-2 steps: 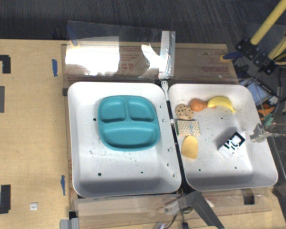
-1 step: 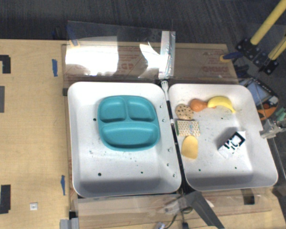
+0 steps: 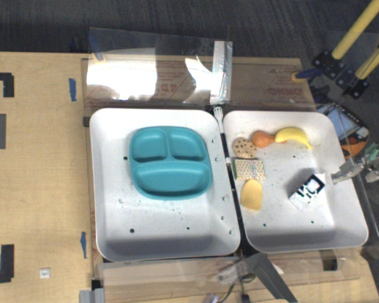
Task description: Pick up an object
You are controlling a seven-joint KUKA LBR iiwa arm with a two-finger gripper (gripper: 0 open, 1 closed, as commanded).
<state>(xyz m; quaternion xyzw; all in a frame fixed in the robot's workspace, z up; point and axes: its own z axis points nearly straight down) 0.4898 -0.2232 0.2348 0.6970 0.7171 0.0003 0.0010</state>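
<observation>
The right bin holds several small items. A yellow banana and an orange ball lie at its far side, with a round speckled cookie beside them. Below the cookie sits a square patterned cracker, then a yellow oval piece. A black and white block lies near the bin's middle right. My gripper pokes in at the bin's right rim, just right of and slightly above the block, with nothing seen in it.
The left bin bears a teal divided plate. A clear plastic sheet stands behind the bins. Yellow-handled clamps sit at the top right, off the bench.
</observation>
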